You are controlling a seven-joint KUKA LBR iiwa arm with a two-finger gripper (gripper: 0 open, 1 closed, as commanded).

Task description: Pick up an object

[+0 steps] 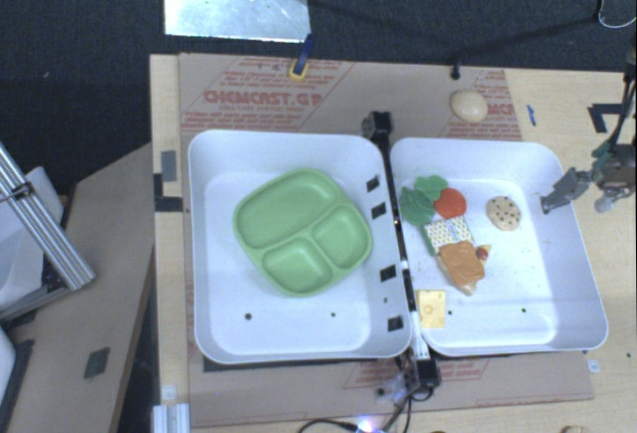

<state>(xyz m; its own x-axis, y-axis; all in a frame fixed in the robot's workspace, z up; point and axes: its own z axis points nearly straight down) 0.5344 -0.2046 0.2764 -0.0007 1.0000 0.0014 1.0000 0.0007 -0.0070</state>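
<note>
A: The round tan cookie with dark chips [504, 213] looks the likeliest pick. Where does it lie from the grey two-finger gripper [557, 196]?

B: The gripper sits at the right edge of the frame, over the right rim of the right-hand shallow white bin [572, 267]. The cookie lies just to its left and a touch lower in the frame, near but apart. Nothing is between the fingers, and whether they are spread or closed I cannot tell; the frame is too blurred there.

A: Does the cookie have a long axis to line up with?

B: No, it is round and flat, so any approach angle would do. I judge the move to be a short reach leftward and then down.

A: What else is close?

B: Further left, toward the divider, is a cluster: a green leafy toy piece [423, 200] touching a red round toy tomato [451, 202], below them a pale speckled rectangular piece [445, 233] and an orange-brown toy piece shaped like toast [463, 265]. A small yellow square block [431, 308] lies near the bin's lower left corner.

A: Room to move?

B: The cookie stands apart from that cluster, with bare bin floor to its right and below. The rim by the gripper is the edge to mind. The left-hand shallow white bin [214, 322] holds a light green divided plastic plate [303, 231], well apart from all this.
</note>
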